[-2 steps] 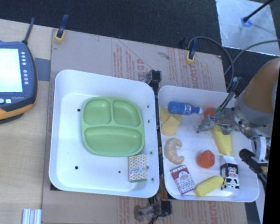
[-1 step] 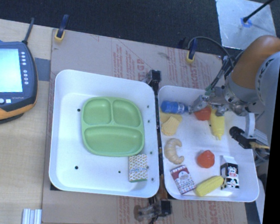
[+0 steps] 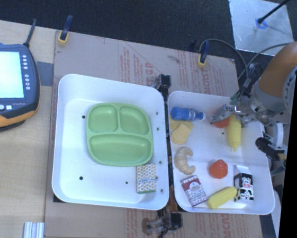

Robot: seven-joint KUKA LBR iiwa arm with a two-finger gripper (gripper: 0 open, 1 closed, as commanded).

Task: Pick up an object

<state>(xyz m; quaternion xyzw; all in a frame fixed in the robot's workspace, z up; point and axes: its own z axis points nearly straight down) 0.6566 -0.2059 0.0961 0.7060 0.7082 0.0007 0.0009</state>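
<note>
The right bin [image 3: 266,208] holds several toy foods: a blue bottle [image 3: 187,114], yellow cheese pieces [image 3: 181,132], a croissant [image 3: 185,160], a red tomato [image 3: 218,169], a red box [image 3: 194,190], a corn cob [image 3: 222,197] and a black-and-white carton [image 3: 244,187]. My gripper [image 3: 232,112] is low over the bin's back right part. A long yellow item [image 3: 234,133] lies right under it and a small red piece [image 3: 220,121] sits to its left. The gripper body hides whether it touches either one.
The left bin [image 3: 61,180] holds a green divided plate [image 3: 119,134] and a small patterned carton [image 3: 146,178] by its front right corner. A control tablet [image 3: 5,86] lies on the bench at the far left. Cables run behind the right bin.
</note>
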